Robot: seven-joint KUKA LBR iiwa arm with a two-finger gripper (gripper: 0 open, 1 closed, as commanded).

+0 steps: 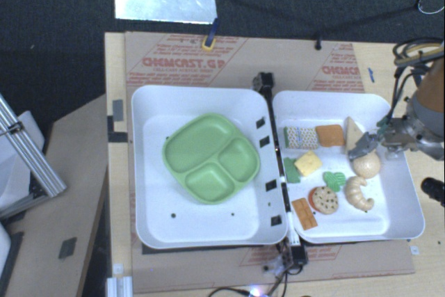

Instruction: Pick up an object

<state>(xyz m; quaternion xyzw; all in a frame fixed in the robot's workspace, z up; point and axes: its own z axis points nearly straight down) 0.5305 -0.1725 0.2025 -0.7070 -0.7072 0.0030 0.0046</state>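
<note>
Grey arm links [427, 108] run off the right edge, so most of the robot is cut away. Its metal two-finger gripper [363, 145] hangs over the right white bin [403, 219], just above a pale round onion-like toy [367, 165]; whether it is open or closed cannot be told. Nine toy foods lie there. One green three-compartment plate [211, 157] sits in the left white bin [149, 149].

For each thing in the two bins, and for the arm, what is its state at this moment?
Green plate: lying flat in the left bin, nothing on it.
Cookie: lying flat in the right bin.
Croissant: lying free beside the cookie.
Yellow block: lying free near the divider.
Gripper: low over the right bin, above a pale round piece.
</note>
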